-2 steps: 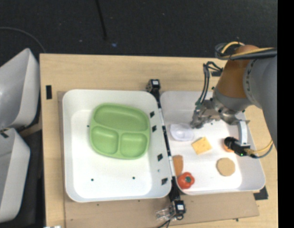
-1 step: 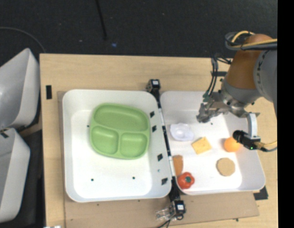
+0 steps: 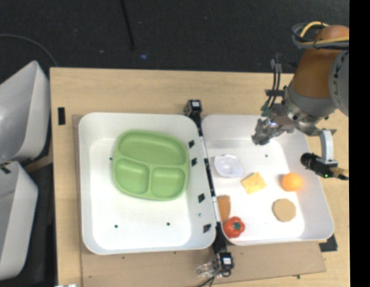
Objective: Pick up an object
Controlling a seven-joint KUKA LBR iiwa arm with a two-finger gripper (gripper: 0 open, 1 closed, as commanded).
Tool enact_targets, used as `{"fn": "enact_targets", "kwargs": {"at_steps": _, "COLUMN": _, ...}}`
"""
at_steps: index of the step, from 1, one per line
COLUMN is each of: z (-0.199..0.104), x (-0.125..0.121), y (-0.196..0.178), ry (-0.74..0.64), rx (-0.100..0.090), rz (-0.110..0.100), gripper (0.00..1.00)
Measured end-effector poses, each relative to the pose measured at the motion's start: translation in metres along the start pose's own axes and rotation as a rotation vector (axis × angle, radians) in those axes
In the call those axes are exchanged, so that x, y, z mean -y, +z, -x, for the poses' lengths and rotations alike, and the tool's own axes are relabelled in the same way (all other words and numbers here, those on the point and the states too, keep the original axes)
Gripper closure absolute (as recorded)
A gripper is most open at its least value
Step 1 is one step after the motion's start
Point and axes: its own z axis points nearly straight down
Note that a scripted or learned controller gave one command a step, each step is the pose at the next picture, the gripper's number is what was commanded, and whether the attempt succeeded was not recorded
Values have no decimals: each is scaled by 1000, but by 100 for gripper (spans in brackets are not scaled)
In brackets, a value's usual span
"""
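My end effector [image 3: 264, 131] hangs over the far part of the right bin [image 3: 317, 220], close to its back wall, and I cannot tell how it is set at the tip; nothing shows held in it. All the things I could pick lie nearer the camera than it does. The closest is a small pale round dish [image 3: 227, 165], below and to the left of my end effector, near the divider between the bins. Just past that, the yellow block [image 3: 252, 183] sits roughly in the middle of the bin floor, apart from the dish. The orange ball [image 3: 291, 182] lies to the right of the block, well apart from my end effector. Nearer the front wall rests a flat tan disc [image 3: 284, 210], and in the front left corner a red tomato-like thing [image 3: 233, 226] lies just beside a small orange-brown piece [image 3: 223, 205] that hugs the bin's left wall.

The bin floor between my end effector and these things is bare white. The things are spread out, mostly with gaps between them.

The left bin [image 3: 95, 220] holds a green divided plate [image 3: 151, 165] with three compartments, lying flat toward its upper middle. Both bins sit side by side on the wooden desk [image 3: 137, 88].

My arm [image 3: 317, 70] comes in from the right, its orange band above the wrist, with the wrist angled down and leftward toward the bin's far end.
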Motion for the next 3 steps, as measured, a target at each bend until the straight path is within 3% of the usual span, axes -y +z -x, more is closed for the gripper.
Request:
{"fn": "enact_targets", "kwargs": {"at_steps": 1, "z": 1, "x": -1, "y": -1, "ry": 0, "rx": -1, "rz": -4, "gripper": 100}}
{"fn": "enact_targets", "kwargs": {"at_steps": 3, "z": -118, "x": 10, "y": -15, "ry": -4, "rx": -3, "rz": -6, "gripper": 100}}
